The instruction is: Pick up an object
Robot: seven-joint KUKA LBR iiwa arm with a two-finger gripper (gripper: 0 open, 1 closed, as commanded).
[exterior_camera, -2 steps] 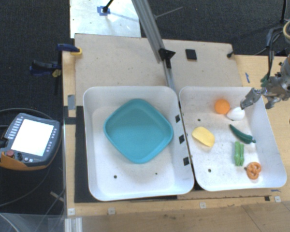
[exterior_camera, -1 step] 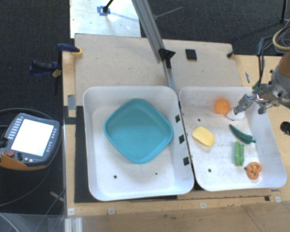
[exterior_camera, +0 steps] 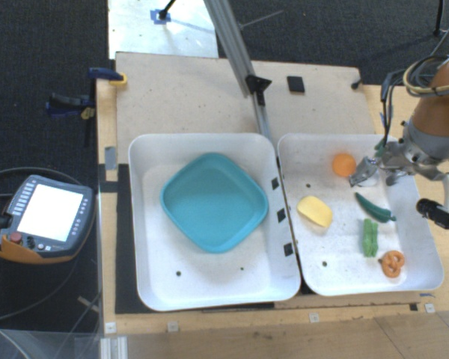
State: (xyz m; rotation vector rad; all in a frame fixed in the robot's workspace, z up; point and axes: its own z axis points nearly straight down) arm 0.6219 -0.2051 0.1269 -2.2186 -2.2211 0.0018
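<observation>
One two-finger gripper (exterior_camera: pixel 365 172) is hanging low over the right bin (exterior_camera: pixel 314 275) near its upper edge, reaching in from three o'clock, and whether it is open or closed cannot be told from this view. Nothing is showing between its tips. Just beside it, at about ten o'clock, an orange ball (exterior_camera: pixel 343 164) is sitting on the bin floor; being round, it has no long axis, and it is looking light, smooth and likely to roll, so a grip across its widest middle would seem safest. At about five o'clock from the tool, a dark green pepper-like piece (exterior_camera: pixel 375 208) is lying with its long axis running from ten o'clock to four o'clock; it is appearing slim and probably stiff, best pinched across its narrow width. Below that, a lighter green pod (exterior_camera: pixel 370 238) is lying nearly twelve to six. A yellow wedge (exterior_camera: pixel 315 211) is resting toward eight o'clock, and an orange pretzel shape (exterior_camera: pixel 392 263) is lying near the lower right corner. Across the divide, at nine o'clock, a teal plate (exterior_camera: pixel 214 202) is sitting in the left bin (exterior_camera: pixel 153 275).
</observation>
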